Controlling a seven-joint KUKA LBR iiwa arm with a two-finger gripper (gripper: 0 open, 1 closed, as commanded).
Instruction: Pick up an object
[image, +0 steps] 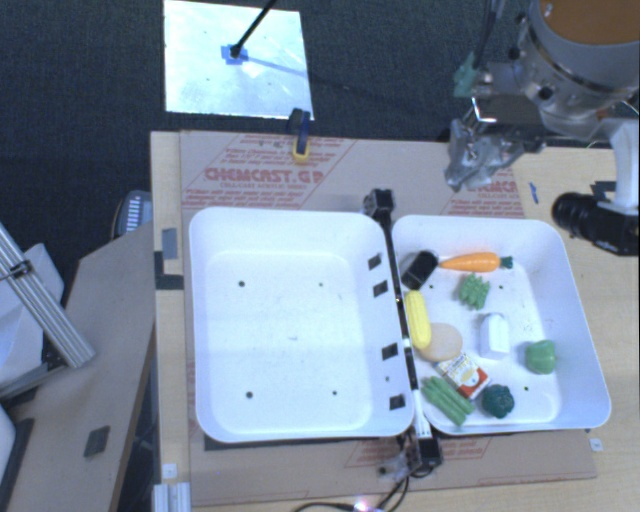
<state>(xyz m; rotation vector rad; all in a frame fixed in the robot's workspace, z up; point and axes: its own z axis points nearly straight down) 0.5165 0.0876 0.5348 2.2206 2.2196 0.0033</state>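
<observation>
Objects for picking lie together in the right bin, all of them below the pincer in the camera view and well apart from it. The pincer hangs over the brown board just beyond the far rim of that bin, on a grey arm with an orange band that comes in from the upper right. Its metal tip is blurred — whether it is open or closed cannot be told, and nothing can be seen held in it. Nearest to the pincer, straight below it, is an orange carrot lying crosswise by the far wall of the bin. A black block lies just left of the carrot, and a small leafy green piece sits just under it. Further down, a yellow corn cob lies lengthwise along the bin's left wall, touching a round beige piece. A white block stands to the right of that, and a green pepper lies further right again. Furthest from the pincer, by the near wall, are a red and white packet, a green bean pod and a dark green broccoli — close together. The left bin lies down and to the left of the pincer, its white floor bare.
</observation>
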